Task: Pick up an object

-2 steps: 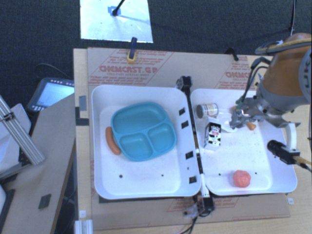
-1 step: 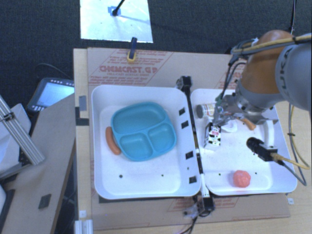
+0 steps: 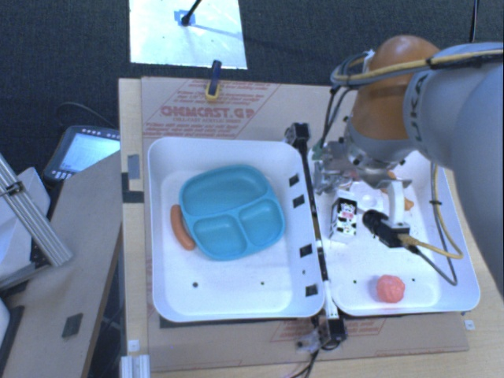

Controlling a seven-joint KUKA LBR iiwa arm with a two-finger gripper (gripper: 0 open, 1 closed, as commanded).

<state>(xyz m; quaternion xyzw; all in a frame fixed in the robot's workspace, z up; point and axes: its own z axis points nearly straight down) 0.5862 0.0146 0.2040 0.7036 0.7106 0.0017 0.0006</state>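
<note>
I've got the gripper low in the right bin, close to its left wall and toward the back edge. I cannot tell whether it is wide, narrow or holding anything. 1 small black-and-white item sits just beside it, on the front side. 1 pink ball lies near that bin's front edge, well apart. In the left bin, a blue 3-part plate sits mid-bin, with an orange sausage just beside its left rim.
</note>
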